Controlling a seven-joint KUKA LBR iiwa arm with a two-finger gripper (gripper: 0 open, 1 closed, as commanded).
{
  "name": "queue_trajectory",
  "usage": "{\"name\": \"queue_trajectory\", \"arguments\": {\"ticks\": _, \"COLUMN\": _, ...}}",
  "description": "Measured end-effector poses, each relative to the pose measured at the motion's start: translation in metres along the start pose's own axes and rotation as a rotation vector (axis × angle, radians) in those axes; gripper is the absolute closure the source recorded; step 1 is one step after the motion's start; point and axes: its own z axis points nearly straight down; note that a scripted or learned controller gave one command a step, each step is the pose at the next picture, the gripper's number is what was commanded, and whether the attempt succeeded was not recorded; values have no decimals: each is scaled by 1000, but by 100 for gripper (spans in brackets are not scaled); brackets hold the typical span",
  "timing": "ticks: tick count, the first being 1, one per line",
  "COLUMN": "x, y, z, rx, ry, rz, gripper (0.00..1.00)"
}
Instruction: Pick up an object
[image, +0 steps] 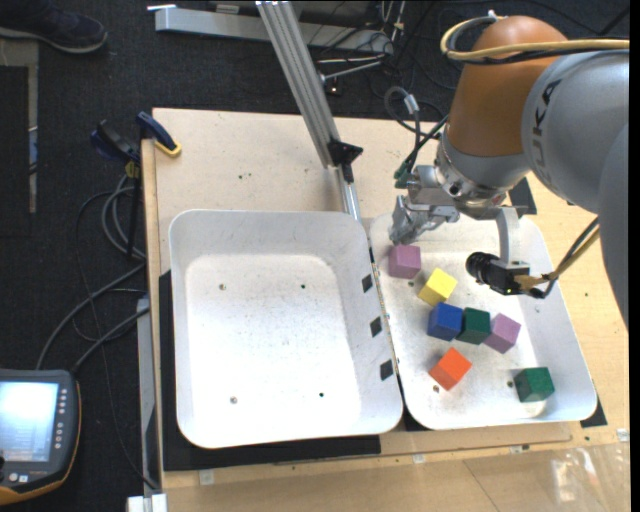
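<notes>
Several small cubes lie in the right bin (560, 330): a pink-purple cube (404, 261) at the back left, a yellow one (437, 287), a blue one (446, 321), a dark green one (476, 325), a light purple one (503, 332), an orange one (450, 368) and a green one (534, 384) at the front right. My gripper (407, 229) hangs just above and behind the pink-purple cube, its fingers pointing down close to the cube's top. No cube sits between the fingers.
The left bin (200, 250) lies beside the right one. A slanted metal pole (310, 100) ends at the bins' shared back edge. A black cable part (497, 272) hangs over the right bin. Clamps (135, 140) sit at the bench's back left.
</notes>
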Motion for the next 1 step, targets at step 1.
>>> {"name": "queue_trajectory", "arguments": {"ticks": 1, "x": 62, "y": -11, "z": 8, "rx": 0, "ry": 1, "rz": -1, "gripper": 100}}
